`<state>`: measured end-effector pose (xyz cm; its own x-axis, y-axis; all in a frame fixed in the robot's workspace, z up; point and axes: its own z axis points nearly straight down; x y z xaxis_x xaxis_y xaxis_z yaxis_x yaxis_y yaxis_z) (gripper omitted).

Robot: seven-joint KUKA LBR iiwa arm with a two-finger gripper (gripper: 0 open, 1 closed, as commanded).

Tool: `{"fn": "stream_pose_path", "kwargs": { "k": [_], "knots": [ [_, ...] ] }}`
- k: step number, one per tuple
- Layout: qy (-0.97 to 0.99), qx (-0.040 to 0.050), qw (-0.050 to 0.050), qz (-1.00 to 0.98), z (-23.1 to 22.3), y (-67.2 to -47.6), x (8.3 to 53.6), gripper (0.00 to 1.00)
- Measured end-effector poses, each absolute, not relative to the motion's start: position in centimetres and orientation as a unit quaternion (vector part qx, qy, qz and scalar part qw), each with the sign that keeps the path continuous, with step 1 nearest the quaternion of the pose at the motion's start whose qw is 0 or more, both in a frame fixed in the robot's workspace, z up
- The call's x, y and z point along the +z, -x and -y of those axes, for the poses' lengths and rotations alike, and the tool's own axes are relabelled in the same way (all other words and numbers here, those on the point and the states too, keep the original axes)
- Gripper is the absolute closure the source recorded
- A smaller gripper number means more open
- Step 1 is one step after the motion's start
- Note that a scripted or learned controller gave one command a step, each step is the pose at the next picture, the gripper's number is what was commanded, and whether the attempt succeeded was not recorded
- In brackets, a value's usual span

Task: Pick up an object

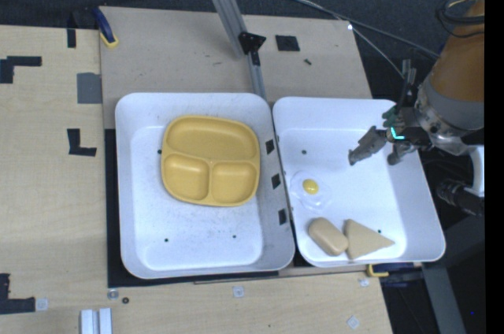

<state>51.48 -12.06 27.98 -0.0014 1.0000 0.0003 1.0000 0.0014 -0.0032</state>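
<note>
Gripper (pixel 376 151) open, arm cut off at right

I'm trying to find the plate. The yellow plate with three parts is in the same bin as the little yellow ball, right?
Not quite. The camera view shows the yellow plate in the left bin, while the little yellow ball lies in the right bin, near the robot's hand.

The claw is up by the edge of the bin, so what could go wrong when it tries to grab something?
The claw hangs near the right bin's far side, apart from everything. The tan oval piece and wedge touch, so it might nudge both. The small yellow ball could roll away.
</note>
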Motion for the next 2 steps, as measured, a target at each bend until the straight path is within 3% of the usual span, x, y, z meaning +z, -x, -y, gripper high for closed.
{"fn": "stream_pose_path", "kwargs": {
  "k": [1, 2],
  "knots": [
    [0.707, 0.0005, 0.001, 0.708, 12.1, -51.5, 28.0, 0.0],
    [0.707, 0.0023, 0.003, 0.707, 11.6, -51.8, 21.7, 0.0]
  ]
}}
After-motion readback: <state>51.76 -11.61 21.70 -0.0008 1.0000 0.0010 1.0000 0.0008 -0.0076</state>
